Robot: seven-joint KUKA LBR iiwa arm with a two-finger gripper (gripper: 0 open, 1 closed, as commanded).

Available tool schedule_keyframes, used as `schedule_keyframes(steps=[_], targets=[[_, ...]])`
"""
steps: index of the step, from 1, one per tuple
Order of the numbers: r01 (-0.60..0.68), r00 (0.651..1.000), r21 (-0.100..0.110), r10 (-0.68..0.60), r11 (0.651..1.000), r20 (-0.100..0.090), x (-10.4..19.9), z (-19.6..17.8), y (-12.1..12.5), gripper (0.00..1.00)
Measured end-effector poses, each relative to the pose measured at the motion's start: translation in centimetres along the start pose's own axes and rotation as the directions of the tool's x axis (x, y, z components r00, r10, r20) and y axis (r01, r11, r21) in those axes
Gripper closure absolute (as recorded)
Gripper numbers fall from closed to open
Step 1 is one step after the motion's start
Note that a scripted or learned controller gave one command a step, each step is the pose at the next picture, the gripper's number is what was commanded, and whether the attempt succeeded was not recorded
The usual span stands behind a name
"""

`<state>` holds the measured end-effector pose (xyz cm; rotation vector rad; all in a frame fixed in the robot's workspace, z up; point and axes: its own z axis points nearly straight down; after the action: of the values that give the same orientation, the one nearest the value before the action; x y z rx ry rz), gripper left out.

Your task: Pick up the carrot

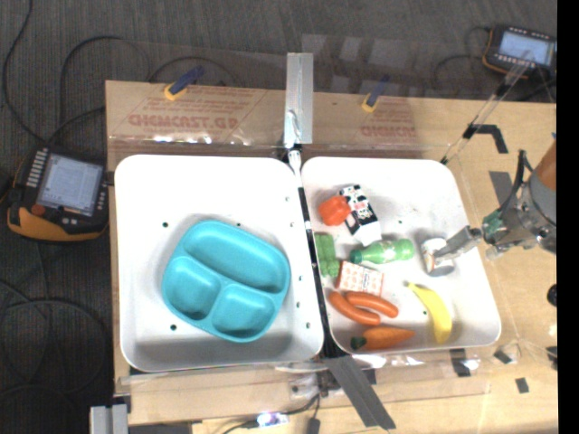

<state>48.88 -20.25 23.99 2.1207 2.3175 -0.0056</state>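
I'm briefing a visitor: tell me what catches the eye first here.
The teal tray stands out most, lying in the left bin. The right bin holds a crowd of toy food, with the carrot at its near edge beside the banana. The gripper hovers over that bin's right side.

On the surface (136,116) two bins sit side by side: the left bin (145,333) holds a divided tray (226,278); in the right bin (470,315), the carrot (387,338) lies nearest, the banana (434,310) to its right

Wooden bench (181,111), two white bins (145,269) side by side, clamps (184,81)
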Motion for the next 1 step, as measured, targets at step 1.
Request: schedule_keyframes(steps=[1], targets=[[0.002, 1.000, 0.002, -0.002, 1.000, 0.001, 0.09, -0.83, 0.07, 1.00]])
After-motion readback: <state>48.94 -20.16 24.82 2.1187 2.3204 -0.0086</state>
